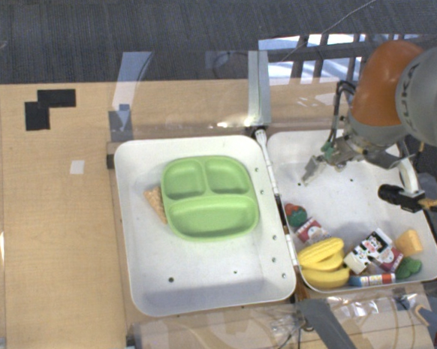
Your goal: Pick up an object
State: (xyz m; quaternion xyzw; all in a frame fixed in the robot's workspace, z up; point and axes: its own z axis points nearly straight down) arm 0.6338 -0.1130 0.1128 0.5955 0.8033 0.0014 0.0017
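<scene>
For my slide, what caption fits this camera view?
Robot tool hovers over the right bin, above the bananas; a green tray fills the left bin.

bench [49, 221] | left bin [144, 281] touching right bin [306, 144], side by side

A thick grey robot arm [427, 93] with a rounded, glossy orange band [381, 82] above the wrist. Below the band sits a dark metal wrist assembly [348, 148] with small green parts, and thin black cables beside the band.
</scene>
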